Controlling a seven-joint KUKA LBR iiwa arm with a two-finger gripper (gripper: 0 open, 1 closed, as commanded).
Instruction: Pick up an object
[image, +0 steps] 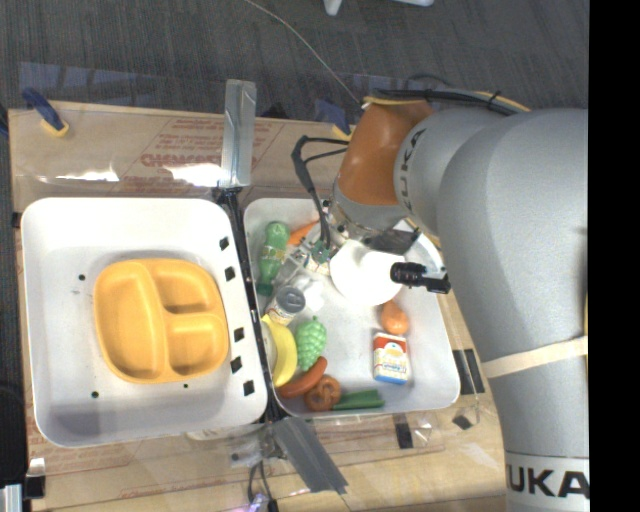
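Camera view: arm low over right bin (440, 385), pincer (318, 248) near bin's far left among green bottle (274, 250) and clear item, finger state cannot tell, banana (283, 352), green grapes (311, 341), small carton (391, 360) nearer, yellow divided tray (160, 320) in left bin (60, 230)

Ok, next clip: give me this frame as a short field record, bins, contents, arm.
left bin: holds a yellow divided tray
right bin: green bottle, banana, green grapes, small carton, orange fruit
arm: reaches in over the right bin's far end
orange band: above the wrist
held object: none seen
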